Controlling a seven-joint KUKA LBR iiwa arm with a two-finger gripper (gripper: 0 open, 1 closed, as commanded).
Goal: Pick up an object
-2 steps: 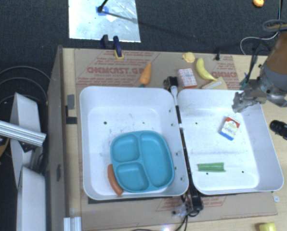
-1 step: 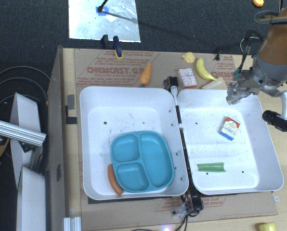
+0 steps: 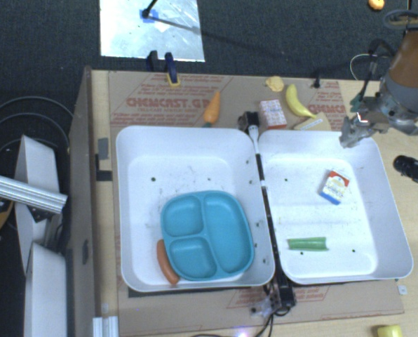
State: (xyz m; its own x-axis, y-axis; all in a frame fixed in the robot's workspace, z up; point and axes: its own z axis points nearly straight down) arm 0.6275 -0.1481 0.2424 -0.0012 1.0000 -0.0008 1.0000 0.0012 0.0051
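**Gripper poised over right bin's far corner**

Camera view: gripper (image 3: 352, 135) hanging above the far right corner of the right bin (image 3: 377, 188); cannot tell how it is set. Nothing visibly held. Small red, white and blue box (image 3: 334, 187) lying below and slightly left of it, apart. Green stick (image 3: 306, 243) farther down, near the front wall. Blue divided tray (image 3: 205, 234) and orange sausage (image 3: 167, 261) in the left bin (image 3: 146, 153), well apart.

The grey arm with its orange band (image 3: 410, 62) is cut off by the right edge; its blurred gripper (image 3: 352, 133) hides the finger positions.
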